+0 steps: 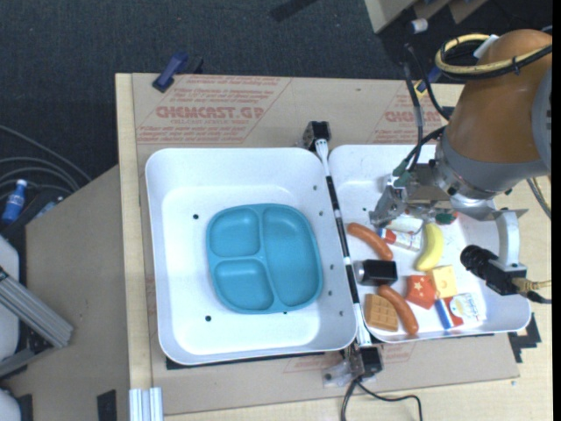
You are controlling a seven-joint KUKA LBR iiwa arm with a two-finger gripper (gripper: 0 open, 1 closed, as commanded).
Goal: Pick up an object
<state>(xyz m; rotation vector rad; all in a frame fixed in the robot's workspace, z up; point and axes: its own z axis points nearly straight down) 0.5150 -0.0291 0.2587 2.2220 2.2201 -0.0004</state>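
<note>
Over right bin [351,160], pincer [392,202] state unclear; banana [429,246] nearby looked light, smooth, best pinched mid-body across its curve.

Both bins [175,261] look smooth white plastic, slight sheen. Blue divided plate [263,257]: matt plastic. Tabletop [219,112]: brown paper-faced sheet w/ red print. Banana [429,246] & hot dogs [369,239]: glossy toy plastic. Arm shell [500,103]: smooth, semi-gloss.

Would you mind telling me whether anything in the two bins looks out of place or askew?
Nothing looks spilled or damaged. The blue tray sits slightly turned in the left bin. The toy foods, including the banana and two sausages, lie jumbled at odd angles in the right bin, with the claw above them.
</note>
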